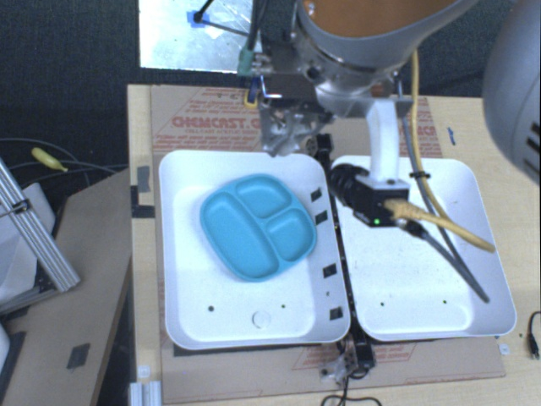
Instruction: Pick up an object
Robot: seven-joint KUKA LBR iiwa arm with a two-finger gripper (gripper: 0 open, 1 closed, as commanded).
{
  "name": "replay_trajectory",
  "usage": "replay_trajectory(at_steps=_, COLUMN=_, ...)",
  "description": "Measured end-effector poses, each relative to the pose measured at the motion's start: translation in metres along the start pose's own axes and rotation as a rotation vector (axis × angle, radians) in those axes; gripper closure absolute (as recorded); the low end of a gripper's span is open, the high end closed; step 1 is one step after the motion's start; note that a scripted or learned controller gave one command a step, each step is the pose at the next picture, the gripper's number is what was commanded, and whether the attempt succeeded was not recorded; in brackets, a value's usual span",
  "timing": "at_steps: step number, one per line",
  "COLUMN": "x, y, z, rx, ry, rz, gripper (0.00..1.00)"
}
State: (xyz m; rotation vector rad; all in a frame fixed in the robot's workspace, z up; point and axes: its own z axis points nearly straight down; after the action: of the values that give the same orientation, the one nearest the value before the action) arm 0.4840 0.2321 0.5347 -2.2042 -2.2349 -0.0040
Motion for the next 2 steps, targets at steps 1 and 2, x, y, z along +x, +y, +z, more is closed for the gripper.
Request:
replay_trajectory(at_steps=1, x=-0.079, y=0.052, z=0.02, rx=-0.001, ry=-0.005, rz=0.02, gripper=1.0)
replay_trajectory(at_steps=2, x=0.007, y=0.0, z=0.032, rx=0.001, ry=-0.001, rz=0.0, gripper=1.0)
